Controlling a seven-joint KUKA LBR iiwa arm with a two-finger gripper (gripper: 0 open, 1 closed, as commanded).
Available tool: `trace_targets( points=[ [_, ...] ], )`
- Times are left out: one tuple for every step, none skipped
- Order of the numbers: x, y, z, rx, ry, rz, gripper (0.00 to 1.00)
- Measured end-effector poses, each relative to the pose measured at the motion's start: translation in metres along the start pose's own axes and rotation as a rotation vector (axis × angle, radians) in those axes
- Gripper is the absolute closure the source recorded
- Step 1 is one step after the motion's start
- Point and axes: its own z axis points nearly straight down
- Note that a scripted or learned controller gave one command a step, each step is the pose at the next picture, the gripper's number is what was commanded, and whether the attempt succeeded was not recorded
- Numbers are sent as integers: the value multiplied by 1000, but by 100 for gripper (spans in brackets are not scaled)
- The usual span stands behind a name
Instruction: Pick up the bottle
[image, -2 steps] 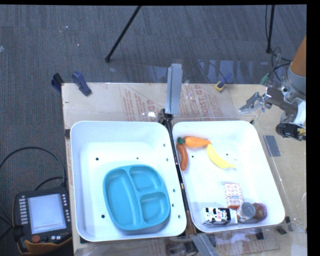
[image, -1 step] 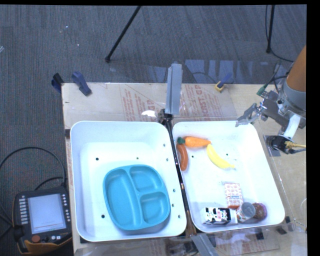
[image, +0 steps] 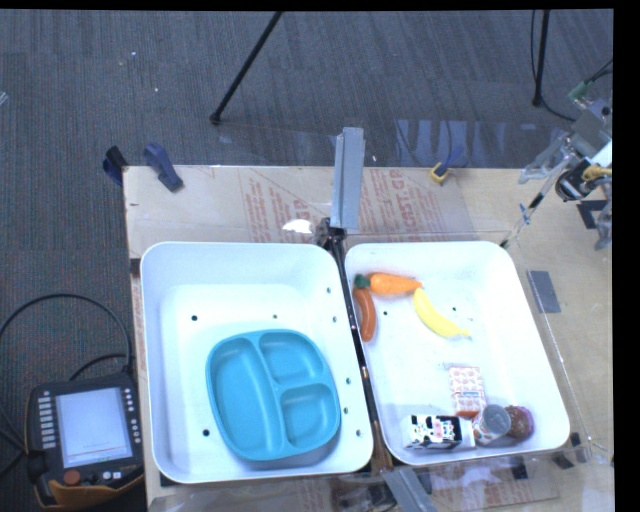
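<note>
Bottle (image: 492, 422) against near wall (crowded corner)

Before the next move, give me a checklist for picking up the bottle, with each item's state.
1. Bottle located, in the right bin's near right corner: ok.
2. Bottle free of neighbours: not ok; a milk carton and a brown item crowd its sides.
3. Space above the bottle unobstructed: ok.
4. Gripper above the bottle: not ok; it sits beyond the bin's far right corner.
5. Bottle upright or lying: cannot tell.
</note>
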Motion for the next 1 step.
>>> trace_targets(
  points=[
    [-21, 1, 63, 3, -2, 401, 0]
  ],
)
